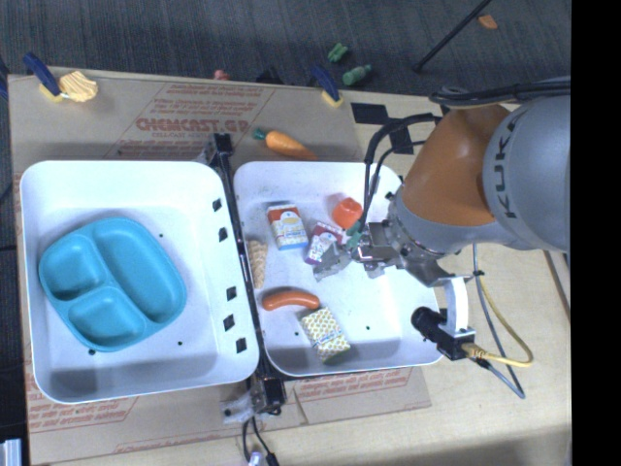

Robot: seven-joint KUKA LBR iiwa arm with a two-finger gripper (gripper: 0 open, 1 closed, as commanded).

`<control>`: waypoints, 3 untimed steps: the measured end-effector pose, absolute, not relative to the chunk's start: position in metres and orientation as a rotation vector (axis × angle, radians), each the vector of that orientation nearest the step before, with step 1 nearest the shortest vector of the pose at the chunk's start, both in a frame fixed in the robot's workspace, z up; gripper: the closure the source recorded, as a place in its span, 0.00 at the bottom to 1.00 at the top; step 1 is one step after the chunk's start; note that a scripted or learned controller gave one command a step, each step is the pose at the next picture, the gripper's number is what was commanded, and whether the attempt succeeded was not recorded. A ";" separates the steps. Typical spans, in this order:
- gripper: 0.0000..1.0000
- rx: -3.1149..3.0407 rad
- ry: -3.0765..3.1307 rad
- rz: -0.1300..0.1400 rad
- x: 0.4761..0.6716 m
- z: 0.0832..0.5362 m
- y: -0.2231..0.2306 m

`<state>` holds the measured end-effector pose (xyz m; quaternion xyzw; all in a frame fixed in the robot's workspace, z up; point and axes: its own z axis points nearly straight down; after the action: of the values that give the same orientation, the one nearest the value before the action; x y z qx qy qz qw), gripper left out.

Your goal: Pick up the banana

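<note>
My gripper (335, 256) hangs low over the middle of the right bin (388, 343), reaching in from the right. Its tip is right at a purple packet (320, 241). A pale tan, elongated item (257, 260) lies along the bin's left wall, left of the gripper and apart from it. I cannot tell whether that item is the banana. No yellow banana shape is plain among the bin's contents.
The right bin also holds a red-and-white box (284, 226), an orange cup (347, 210), a sausage (289, 300) and a yellow patterned box (325, 333). A blue divided plate (109, 280) lies in the left bin (49, 187). A toy carrot (286, 144) lies behind the bins.
</note>
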<state>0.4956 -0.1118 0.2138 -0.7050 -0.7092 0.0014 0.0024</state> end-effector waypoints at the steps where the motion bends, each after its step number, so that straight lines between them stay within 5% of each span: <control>1: 0.00 -1.974 -2.438 0.004 0.476 0.191 -0.038; 2: 0.00 -2.074 -2.356 0.004 0.513 0.205 0.050; 3: 0.00 -1.889 -2.510 0.002 0.479 0.304 -0.026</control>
<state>0.4787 -0.0257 0.3045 -0.6013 -0.7990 0.0007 0.0000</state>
